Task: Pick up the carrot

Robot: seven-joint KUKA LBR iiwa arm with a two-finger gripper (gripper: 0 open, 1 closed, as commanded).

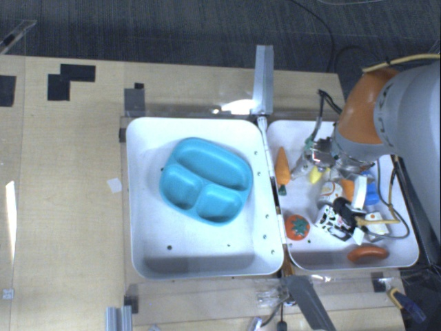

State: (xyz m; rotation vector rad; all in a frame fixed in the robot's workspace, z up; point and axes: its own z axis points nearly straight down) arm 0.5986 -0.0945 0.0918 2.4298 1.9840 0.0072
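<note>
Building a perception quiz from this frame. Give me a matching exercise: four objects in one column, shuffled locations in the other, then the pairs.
Objects:
1. carrot
2. blue divided plate
3. tomato
4. brown oval item

Places:
A. middle of the left bin
B. near front right corner of the right bin
C. against the right bin's left wall, toward the back
D. near the right bin's left wall, toward the front

Pairs: 1-C, 2-A, 3-D, 4-B
</note>
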